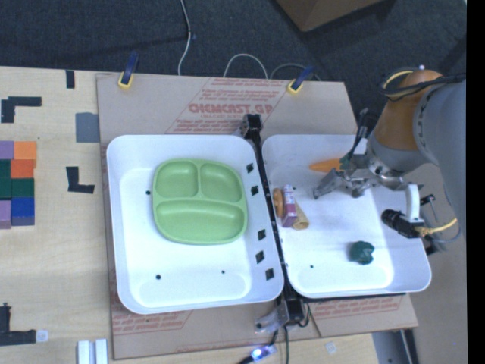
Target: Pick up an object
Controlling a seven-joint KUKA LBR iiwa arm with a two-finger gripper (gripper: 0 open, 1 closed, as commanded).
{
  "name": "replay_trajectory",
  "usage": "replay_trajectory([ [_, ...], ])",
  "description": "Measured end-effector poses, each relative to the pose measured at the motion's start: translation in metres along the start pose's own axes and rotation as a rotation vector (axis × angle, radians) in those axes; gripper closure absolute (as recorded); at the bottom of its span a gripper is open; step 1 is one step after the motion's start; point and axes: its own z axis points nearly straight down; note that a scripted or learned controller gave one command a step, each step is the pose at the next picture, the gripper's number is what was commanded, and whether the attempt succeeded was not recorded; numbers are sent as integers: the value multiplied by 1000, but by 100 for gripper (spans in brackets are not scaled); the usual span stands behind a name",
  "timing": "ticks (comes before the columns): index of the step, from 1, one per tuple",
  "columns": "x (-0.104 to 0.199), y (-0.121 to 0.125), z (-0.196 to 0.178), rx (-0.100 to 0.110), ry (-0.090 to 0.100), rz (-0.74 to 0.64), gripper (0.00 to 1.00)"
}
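- The gripper (339, 183) is seen low over the right bin (333, 279); whether it is spread cannot be told.
- An orange object (326, 164) lies just beside it, toward the bin's far wall, long axis across the bin.
- Nothing is seen pinched.

The flat brown cardboard sheet (227, 105) under the two white plastic bins (121, 203) bore red print reading "CHEMCAST GP" just beyond their far rims; smaller print was illegible.
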Motion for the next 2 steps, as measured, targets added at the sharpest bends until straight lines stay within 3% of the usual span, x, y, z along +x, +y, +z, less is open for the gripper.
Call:
replay_trajectory([
  [1,0,1,-13,-3,-1,-2,100],
  [2,0,7,-56,-3,1,1,100],
])
